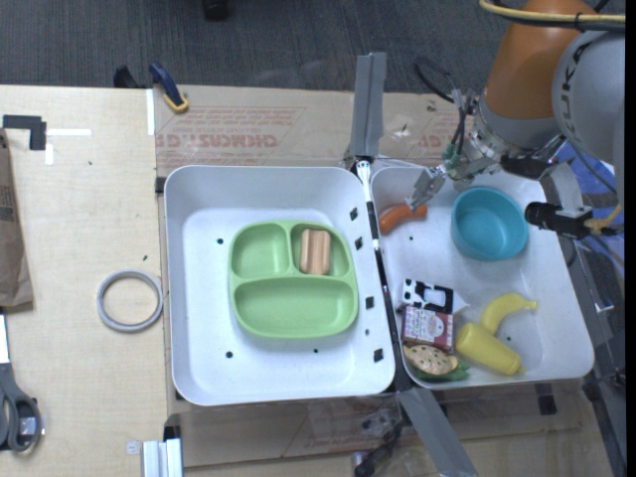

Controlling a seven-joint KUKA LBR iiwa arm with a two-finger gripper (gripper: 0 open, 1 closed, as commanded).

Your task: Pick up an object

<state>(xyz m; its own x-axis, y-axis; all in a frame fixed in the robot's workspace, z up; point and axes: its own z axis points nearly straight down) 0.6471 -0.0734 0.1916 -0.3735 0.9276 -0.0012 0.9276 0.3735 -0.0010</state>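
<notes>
Cookie packet (429, 360) hugs right bin's (556, 366) near rim at 6 o'clock. Gripper (425, 189) at 11 o'clock, fingers clamped on orange carrot (398, 215) beside the divider; blue bowl (489, 223) at 3 o'clock of it.

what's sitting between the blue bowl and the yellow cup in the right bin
A banana lies between the blue bowl and the yellow cup, seen from the overhead camera.
</notes>
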